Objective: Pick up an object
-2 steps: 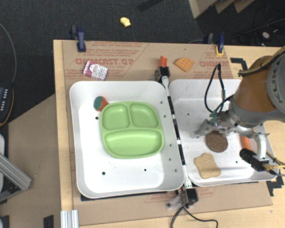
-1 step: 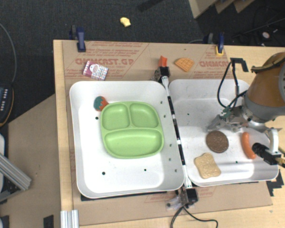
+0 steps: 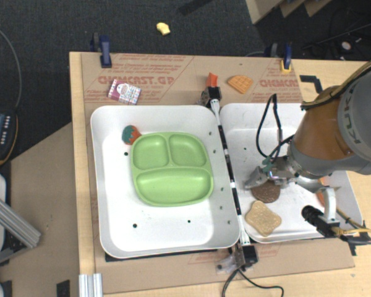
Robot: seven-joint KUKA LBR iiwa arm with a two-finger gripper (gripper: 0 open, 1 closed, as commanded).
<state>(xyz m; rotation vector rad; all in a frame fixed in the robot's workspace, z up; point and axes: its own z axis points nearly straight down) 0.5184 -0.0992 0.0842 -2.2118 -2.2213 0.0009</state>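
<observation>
The gripper (image 3: 264, 179) of a KUKA arm hangs low in the right bin (image 3: 244, 135), at the frame's lower right, directly over the upper edge of a round brown disc (image 3: 267, 194). Whether the gripper is spread or closed cannot be told from this angle, and nothing can be seen held in it. The disc lies flat on the bin floor, just below the gripper in the frame and apparently touching it or nearly so. Being round, it offers no long axis to line up with, so the coming move looks like a short drop straight down rather than a sideways reach. A pale slice of bread (image 3: 263, 219) sits just below the disc, close enough to be nudged if the descent drifts toward the bottom of the frame. A small orange piece (image 3: 322, 197) lies to the right, under the arm's wrist. Well apart, across the divider, the left bin (image 3: 111, 184) holds a green divided plate (image 3: 171, 169) with a small red-and-teal ball (image 3: 131, 134) at its upper-left corner.
</observation>
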